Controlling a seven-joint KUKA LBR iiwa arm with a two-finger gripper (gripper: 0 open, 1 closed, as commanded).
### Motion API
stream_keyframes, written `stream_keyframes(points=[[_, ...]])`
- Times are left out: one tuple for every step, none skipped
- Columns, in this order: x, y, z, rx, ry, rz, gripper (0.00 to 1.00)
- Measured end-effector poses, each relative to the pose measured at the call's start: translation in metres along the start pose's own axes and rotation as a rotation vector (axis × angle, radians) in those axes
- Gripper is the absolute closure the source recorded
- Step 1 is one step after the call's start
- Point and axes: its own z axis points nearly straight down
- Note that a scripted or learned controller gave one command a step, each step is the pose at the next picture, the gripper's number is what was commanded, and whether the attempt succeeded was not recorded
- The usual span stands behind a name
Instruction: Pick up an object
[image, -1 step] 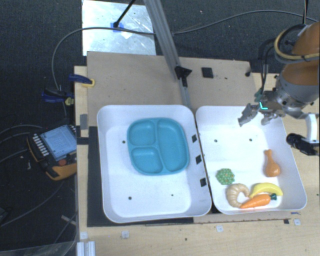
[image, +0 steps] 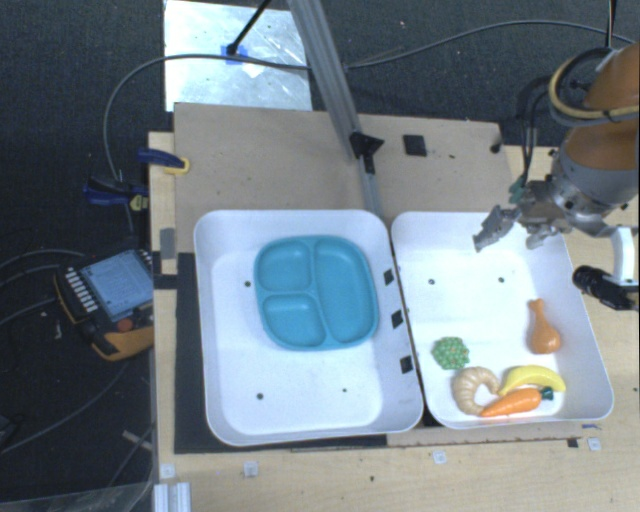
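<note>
The right bin (image: 480, 270) holds several toy foods near its front right: a green bumpy piece (image: 450, 351), a tan curled shrimp (image: 472, 386), a yellow banana (image: 533, 377), an orange carrot (image: 511, 403) and an orange-brown drumstick (image: 542, 328). My gripper (image: 514, 233) hangs over the back of this bin, well behind the foods. Its fingers are spread open with nothing between them.
A blue divided plate (image: 316, 292) lies in the left bin (image: 225, 350). A grey pole (image: 335, 80) slants across the board behind the bins. Clamps and a small device (image: 110, 295) with cables sit off the bench's left side.
</note>
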Motion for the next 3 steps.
stream_keyframes(points=[[-0.001, -0.003, 0.042, 0.002, -0.001, 0.003, 0.0], [-0.004, -0.011, 0.087, 0.003, -0.001, 0.004, 0.0], [0.002, -0.019, 0.138, 0.0, -0.001, 0.004, 0.0]])
